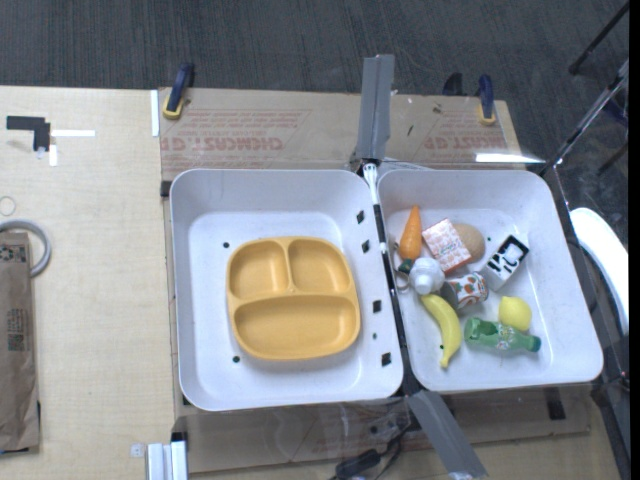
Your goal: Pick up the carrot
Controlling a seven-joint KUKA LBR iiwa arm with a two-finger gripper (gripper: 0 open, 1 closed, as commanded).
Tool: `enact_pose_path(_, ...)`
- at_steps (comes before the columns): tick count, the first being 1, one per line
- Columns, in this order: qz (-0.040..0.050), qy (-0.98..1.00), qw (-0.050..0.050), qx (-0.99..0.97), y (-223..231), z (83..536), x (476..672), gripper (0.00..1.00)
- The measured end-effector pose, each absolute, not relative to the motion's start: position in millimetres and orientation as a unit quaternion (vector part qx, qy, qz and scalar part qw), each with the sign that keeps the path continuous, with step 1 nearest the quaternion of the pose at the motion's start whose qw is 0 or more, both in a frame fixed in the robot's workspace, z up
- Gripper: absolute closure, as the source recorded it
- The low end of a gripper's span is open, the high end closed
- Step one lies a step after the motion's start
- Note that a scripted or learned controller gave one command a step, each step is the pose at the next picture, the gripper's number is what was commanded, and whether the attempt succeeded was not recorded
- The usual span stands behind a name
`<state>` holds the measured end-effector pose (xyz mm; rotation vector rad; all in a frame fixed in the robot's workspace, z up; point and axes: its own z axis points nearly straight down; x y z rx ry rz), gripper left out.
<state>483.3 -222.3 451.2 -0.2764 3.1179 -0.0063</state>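
The carrot (411, 231) sits in the right bin (560, 218), in that bin's far-left corner area, tight against the wall it shares with the neighbouring bin. Its long axis runs roughly near-to-far, with the pointed tip toward the bin's far rim. A red-and-white carton (445, 245) lies just beside it, toward the bin's middle. I can't tell the end effector's state. Since the arm comes in from the right, the carrot is probably across the whole bin from it.

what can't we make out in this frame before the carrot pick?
- Orange tapered carrot: its lower end is tucked among neighbouring toys in the right white bin; camera view.
- Small white round item: too small to identify.
- Black-and-white box and red-and-white packet: print too small to read.
- Brown paper bag: cut off by the left edge.
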Motion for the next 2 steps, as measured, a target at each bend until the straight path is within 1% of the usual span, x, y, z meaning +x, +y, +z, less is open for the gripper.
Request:
enact_pose_path(1,-0.0001,0.999,0.001,0.039,-182.9,427.6,500.6,1.00)
enact_pose_path(2,-0.0012,0.979,0.002,-0.205,-222.5,440.0,533.9,1.00)
